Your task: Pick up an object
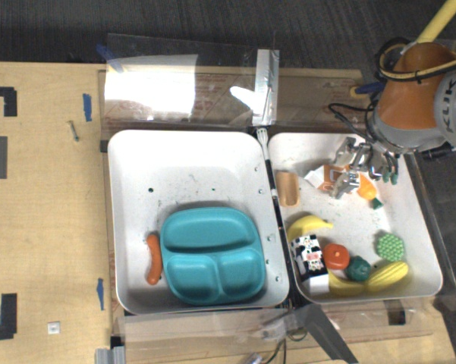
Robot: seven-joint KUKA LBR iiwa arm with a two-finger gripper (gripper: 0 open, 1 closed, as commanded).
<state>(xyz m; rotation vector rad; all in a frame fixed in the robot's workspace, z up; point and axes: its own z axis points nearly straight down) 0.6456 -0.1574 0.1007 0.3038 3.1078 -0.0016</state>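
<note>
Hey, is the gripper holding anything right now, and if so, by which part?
Cannot be told. The gripper hangs low over the right bin beside a small orange piece, but the view is too blurred to show anything in its grasp.

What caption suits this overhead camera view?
Grey arm's gripper hovers over the right white bin of toys; teal divided tray fills the left.

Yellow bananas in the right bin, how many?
2. One banana at the bin's left-middle; a second banana near the front right corner. More may hide under the clutter.
</note>
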